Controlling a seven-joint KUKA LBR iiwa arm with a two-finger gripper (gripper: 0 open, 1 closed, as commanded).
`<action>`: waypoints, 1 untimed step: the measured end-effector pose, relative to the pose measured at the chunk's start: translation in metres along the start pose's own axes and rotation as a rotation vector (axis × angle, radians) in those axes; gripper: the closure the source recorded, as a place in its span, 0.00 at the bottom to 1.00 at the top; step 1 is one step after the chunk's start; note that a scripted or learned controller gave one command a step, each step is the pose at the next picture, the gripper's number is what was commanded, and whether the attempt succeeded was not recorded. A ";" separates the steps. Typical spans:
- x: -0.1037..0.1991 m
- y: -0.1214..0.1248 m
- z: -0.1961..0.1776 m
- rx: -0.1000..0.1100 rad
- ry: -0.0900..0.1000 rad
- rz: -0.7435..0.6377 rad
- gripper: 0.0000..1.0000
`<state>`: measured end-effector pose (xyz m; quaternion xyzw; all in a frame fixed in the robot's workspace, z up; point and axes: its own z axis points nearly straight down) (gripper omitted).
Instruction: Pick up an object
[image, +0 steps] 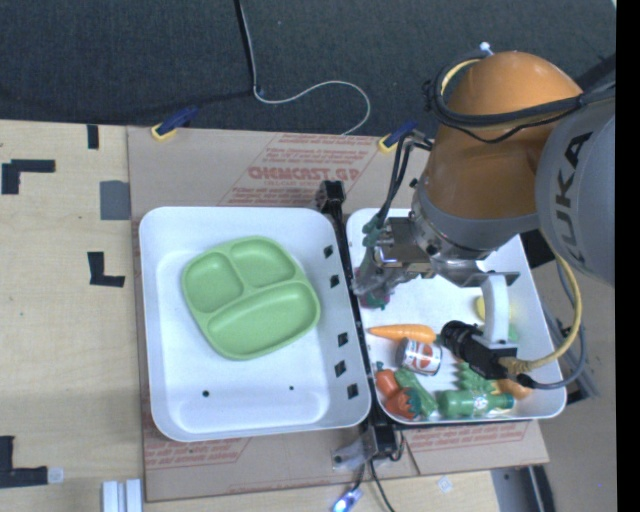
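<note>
The end effector (378, 283) hangs over the right bin's (535, 290) left edge; whether it grips anything cannot be told. A toy carrot (402, 332) lies just below it, apart

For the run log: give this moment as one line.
hand: low in right bin, left side | carrot: lying nearby, apart | green tray: left bin

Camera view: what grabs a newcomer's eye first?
The big orange band of the grey arm, looming over the right bin. Next, the green divided plate lying alone in the left bin. Then the clutter along the right bin's near edge: a carrot, a small can and green and red toys, with the gripper low at that bin's left side.
</note>
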<state>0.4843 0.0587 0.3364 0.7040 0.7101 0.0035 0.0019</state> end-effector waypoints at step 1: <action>0.004 0.001 -0.065 0.002 -0.001 0.005 1.00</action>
